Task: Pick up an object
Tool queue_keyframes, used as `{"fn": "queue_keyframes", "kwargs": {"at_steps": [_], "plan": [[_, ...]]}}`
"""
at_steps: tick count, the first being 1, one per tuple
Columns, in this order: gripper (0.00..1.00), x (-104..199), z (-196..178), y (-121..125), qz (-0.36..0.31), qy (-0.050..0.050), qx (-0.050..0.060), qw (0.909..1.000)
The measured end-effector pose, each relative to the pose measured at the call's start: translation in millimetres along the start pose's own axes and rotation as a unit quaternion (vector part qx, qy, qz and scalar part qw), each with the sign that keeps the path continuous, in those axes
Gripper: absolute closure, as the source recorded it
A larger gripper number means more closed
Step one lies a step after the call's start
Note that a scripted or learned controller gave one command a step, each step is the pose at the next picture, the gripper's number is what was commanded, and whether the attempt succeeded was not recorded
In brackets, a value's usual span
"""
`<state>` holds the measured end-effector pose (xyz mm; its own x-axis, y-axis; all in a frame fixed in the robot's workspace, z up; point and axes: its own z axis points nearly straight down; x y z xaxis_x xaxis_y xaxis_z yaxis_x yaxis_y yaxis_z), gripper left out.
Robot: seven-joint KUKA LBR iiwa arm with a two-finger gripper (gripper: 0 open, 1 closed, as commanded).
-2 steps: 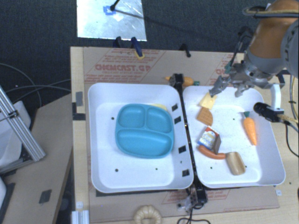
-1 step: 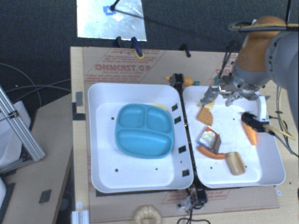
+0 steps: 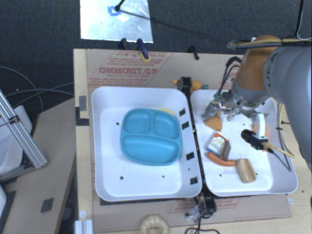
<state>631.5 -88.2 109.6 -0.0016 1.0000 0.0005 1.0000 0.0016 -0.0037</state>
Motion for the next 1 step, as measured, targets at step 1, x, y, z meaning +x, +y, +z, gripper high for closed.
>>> {"fn": "queue_keyframes", "kwargs": {"at_steps": [1], "plan": [[0.0,0.5,26.2,0.4,0.0,0.0,-0.001,1.0]]}}
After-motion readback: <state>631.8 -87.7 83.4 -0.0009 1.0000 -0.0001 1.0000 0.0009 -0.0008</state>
